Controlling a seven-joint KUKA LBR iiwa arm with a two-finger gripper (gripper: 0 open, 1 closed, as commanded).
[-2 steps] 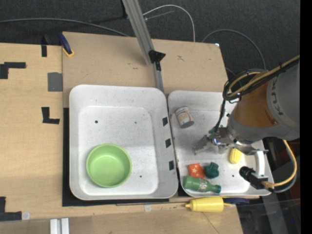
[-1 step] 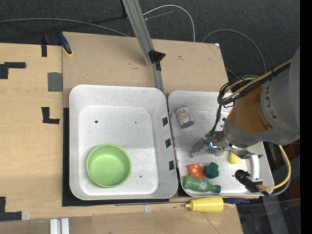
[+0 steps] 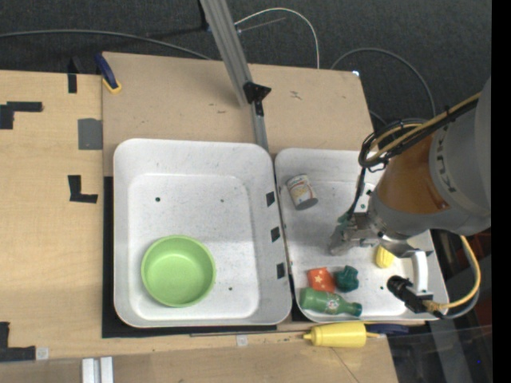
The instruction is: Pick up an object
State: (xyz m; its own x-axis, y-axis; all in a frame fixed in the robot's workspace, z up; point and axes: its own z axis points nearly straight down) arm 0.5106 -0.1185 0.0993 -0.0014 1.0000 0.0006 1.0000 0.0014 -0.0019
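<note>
Orange block [image 3: 319, 278] and teal piece [image 3: 346, 277] sit by the right bin's [image 3: 319, 162] front edge — just frontward of the gripper [image 3: 345, 242], which hangs empty mid-bin; can't tell how its jaws stand.

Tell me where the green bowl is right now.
The green bowl sits in the left bin, in the corner nearest the camera on the far side from the arm, well apart from the small items in the right bin.
</note>
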